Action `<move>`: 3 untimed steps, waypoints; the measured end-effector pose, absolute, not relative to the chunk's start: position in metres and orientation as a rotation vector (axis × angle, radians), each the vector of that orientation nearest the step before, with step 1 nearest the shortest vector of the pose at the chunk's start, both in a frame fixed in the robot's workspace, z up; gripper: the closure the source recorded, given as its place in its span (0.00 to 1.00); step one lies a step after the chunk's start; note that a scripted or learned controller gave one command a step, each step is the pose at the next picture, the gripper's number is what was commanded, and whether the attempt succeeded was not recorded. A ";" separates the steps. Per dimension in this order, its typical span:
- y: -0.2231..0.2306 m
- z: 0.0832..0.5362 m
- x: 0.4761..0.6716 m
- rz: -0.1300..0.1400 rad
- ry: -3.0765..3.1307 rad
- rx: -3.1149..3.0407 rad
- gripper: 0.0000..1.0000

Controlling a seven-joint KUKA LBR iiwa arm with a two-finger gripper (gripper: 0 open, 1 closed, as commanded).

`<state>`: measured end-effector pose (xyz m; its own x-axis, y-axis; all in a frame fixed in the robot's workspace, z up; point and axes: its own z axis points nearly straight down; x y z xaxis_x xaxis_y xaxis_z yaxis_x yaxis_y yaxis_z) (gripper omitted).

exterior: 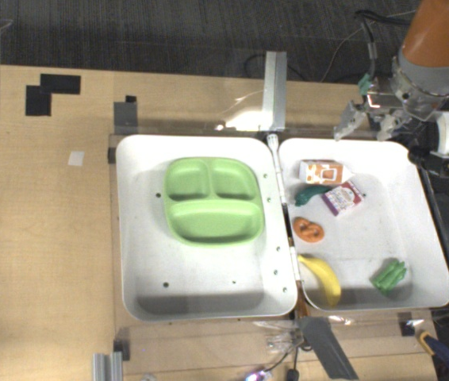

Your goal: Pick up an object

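My gripper (367, 121) hangs above the far rim of the right bin (427, 213), fingers spread and nothing between them. Below it in that bin lie a white and orange carton (322, 171), a purple packet (342, 198) and a dark teal piece (312, 194), all close together. Nearer the front are a small orange round item (308, 229), a banana (322, 278) and a green vegetable-like toy (389, 275). The gripper touches none of them.
The left bin (141, 236) holds a green divided plate (212, 199). A metal post (275, 94) rises behind the ridge where the two bins meet. Cables and dark gear (447, 165) crowd the right side beside the arm.
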<state>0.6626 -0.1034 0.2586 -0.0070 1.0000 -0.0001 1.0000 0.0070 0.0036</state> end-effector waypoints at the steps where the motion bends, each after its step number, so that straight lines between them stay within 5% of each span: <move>1: -0.093 0.170 0.670 0.004 2.252 2.187 0.00; 2: -0.101 0.112 0.663 0.029 2.202 2.211 0.00; 3: -0.112 0.089 0.663 0.010 2.238 2.194 0.00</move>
